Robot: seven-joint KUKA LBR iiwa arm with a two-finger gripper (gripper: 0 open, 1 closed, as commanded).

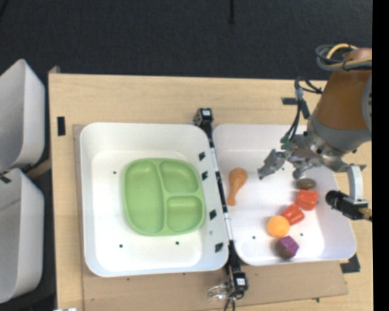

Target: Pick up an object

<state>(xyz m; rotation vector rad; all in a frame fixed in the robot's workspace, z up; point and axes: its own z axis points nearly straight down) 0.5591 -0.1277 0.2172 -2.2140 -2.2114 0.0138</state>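
Lying lengthwise, fat end up, the orange drumstick (236,183) sits left of the open, empty pincer (286,168).

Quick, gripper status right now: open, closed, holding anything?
Gripper: open, fingers spread, nothing between them, above the right bin, up from the brown object.

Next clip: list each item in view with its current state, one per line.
Tool: over the right bin, holding nothing.
Green tray: flat in the left bin, compartments bare.
Drumstick: lying near the right bin's left wall.
Brown piece: lying by the tool.
Red piece: touching the orange ball.
Purple piece: near the front wall.
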